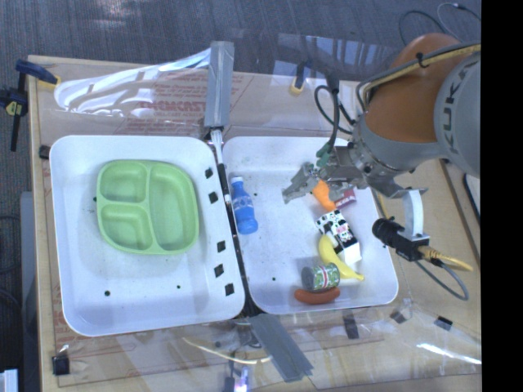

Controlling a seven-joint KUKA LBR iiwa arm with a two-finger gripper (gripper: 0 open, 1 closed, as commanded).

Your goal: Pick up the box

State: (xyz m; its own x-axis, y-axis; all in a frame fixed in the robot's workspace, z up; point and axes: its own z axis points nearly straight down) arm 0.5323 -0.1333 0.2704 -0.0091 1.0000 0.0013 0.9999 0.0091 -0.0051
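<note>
The box (337, 227) is a small carton with a black-and-white pattern. It lies in the right bin (270, 256), right of the middle and beside a yellow banana (333, 258). My gripper (299, 183) hangs over the same bin, up and to the left of the box and apart from it. Its fingers (288, 192) stand open with nothing between them. An orange piece (323, 194) lies just right of the fingertips, between them and the box.
A blue bottle (242, 207) lies at the right bin's left wall. A can (320, 278) and a red sausage (317, 296) sit near its front edge. A green divided plate (147, 207) lies in the left bin (73, 284). A cable (433, 258) hangs at the right.
</note>
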